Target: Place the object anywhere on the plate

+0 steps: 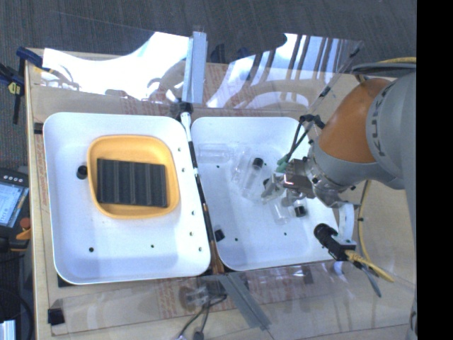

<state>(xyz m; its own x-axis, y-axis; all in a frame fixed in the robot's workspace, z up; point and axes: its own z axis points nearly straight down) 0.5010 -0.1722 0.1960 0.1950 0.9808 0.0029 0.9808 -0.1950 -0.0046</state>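
Observation:
A yellow plate [132, 149] with rounded corners lies in the left bin [64, 246]. A dark, ribbed rectangular object [133, 183] rests flat on the plate, covering most of its middle. My gripper [282, 189] is over the right bin [241, 250], low above its floor at the right side, far from the plate. Nothing dark shows at the gripper's tip. The grey arm with its orange band [354, 126] reaches in from the right.
A clear, glassy item [244, 170] lies on the right bin's floor just left of the gripper, with a small black piece [257, 163] beside it. Another small black bit [82, 171] sits in the left bin next to the plate. A raised divider [197, 190] separates the bins.

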